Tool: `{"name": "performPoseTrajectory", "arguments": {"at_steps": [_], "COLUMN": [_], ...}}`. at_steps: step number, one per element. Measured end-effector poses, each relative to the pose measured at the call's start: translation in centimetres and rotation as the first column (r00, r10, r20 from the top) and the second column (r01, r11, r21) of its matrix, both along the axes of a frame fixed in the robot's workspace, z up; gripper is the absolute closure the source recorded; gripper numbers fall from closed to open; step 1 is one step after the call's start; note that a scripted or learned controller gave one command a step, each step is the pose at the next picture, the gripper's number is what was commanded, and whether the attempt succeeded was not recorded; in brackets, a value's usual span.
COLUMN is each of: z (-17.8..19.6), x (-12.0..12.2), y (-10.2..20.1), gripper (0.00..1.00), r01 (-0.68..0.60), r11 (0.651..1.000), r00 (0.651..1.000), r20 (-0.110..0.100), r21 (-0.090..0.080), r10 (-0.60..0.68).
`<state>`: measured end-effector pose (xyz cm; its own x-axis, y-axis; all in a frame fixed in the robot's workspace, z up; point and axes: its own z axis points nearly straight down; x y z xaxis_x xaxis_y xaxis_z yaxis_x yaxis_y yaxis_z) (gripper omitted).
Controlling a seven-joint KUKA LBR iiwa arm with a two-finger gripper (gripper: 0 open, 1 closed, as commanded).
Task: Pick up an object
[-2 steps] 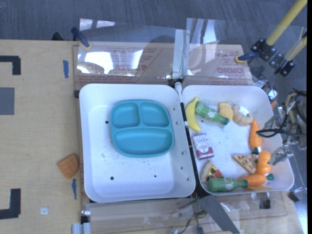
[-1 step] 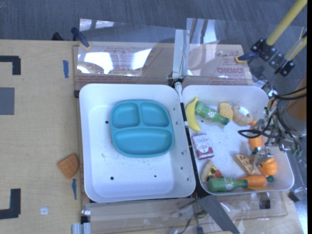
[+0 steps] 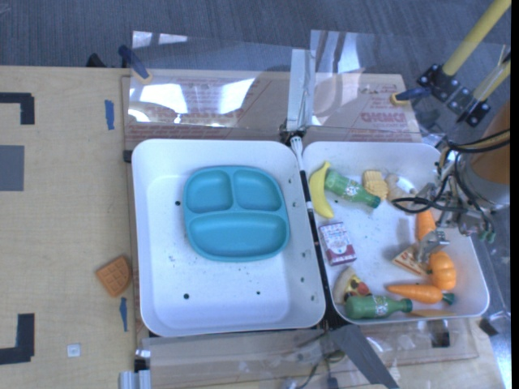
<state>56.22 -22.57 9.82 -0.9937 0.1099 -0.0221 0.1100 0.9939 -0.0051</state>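
The gripper (image 3: 435,235) is low in the right bin (image 3: 377,156), near its right wall, with cables and the wrist above it at the edge of the view. It is small and partly hidden by its own parts, so I cannot tell the state of the pincer, and I see no object lifted from the floor of the bin.

Just beside the gripper there is an upright orange piece (image 3: 425,223), and under it a yellow-orange wedge (image 3: 408,259) lies on the bin floor. Next to these is a small orange fruit (image 3: 442,269), and below it a carrot (image 3: 415,292) lies across. A green bottle (image 3: 375,305) lies along the near wall, touching a pizza slice (image 3: 349,283). Toward the middle is a red and white carton (image 3: 336,243). At the far side lie a second green bottle (image 3: 351,189), a banana (image 3: 319,191) by the left wall, and a yellow corn piece (image 3: 374,182).

The left bin (image 3: 154,241) holds a blue divided plate (image 3: 235,212). On the bench (image 3: 57,217), left of both bins, lies a small waffle (image 3: 114,275).
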Motion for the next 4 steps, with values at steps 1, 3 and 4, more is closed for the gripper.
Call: {"name": "performPoseTrajectory", "arguments": {"at_steps": [1,3,4], "z": [1.4,-1.0,0.4], "x": [0.3,-0.7,-0.3], "y": [0.1,0.3,0.3], "gripper": [1.0,0.0,1.0], "r01": [-0.002,0.01,0.008], "r11": [1.0,1.0,1.0], "r00": [1.0,1.0,1.0], "r20": [0.01,-0.011,0.003], "r21": [-0.004,0.004,0.0], "r10": [0.003,-0.01,-0.008]}}
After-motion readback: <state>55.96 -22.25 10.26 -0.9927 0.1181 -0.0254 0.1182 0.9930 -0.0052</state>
